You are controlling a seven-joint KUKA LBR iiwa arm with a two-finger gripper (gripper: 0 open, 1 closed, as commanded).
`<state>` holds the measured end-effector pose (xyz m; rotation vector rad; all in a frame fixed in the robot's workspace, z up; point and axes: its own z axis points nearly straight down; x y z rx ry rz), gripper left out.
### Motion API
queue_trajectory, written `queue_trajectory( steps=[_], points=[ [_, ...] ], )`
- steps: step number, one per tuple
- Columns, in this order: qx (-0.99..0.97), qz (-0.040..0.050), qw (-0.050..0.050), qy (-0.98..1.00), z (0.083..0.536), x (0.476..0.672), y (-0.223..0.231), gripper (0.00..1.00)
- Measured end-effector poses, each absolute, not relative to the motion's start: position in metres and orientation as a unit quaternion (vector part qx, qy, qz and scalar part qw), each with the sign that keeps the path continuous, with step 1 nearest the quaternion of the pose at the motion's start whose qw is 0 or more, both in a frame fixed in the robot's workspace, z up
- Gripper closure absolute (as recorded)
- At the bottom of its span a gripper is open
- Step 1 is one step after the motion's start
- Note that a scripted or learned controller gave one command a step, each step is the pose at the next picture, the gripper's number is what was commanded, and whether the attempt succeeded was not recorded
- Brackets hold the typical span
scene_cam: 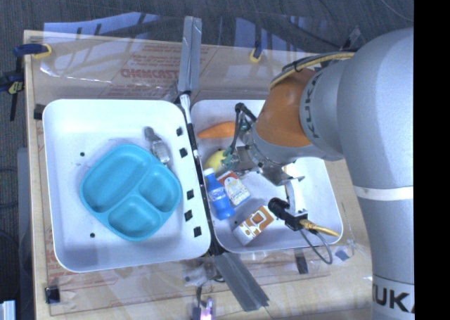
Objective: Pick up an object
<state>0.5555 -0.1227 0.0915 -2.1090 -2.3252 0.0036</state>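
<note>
the gripper (242, 159), its grip impossible to judge from here, sits low in the right bin (327, 178), just above the blue bottle (219, 195) and perhaps touching a yellow item (214, 160).

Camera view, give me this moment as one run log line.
arm: over right bin | left bin: blue tray | right bin: blue bottle, orange item, small box

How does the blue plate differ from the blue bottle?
The blue plate lies alone in the left bin; the blue bottle lies among clutter in the right bin. The plate is wide, flat and divided into compartments; the bottle is slim and far smaller. The plate is turquoise, the bottle darker. Both are blue.
</note>
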Motion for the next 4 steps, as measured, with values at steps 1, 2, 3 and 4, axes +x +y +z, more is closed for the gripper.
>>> queue_trajectory(
  steps=[1, 2, 3, 4],
  points=[
    [-0.681, 0.0008, 0.0, -0.733, 0.092, 0.592, -0.116, 0.0],
    [-0.641, -0.0001, -0.001, -0.768, 0.093, 0.599, -0.097, 0.0],
    [-0.57, -0.0001, 0.0, -0.822, 0.193, 0.599, -0.026, 0.0],
    [-0.567, 0.0002, 0.0, -0.824, 0.192, 0.635, -0.085, 0.0]
  ],
)
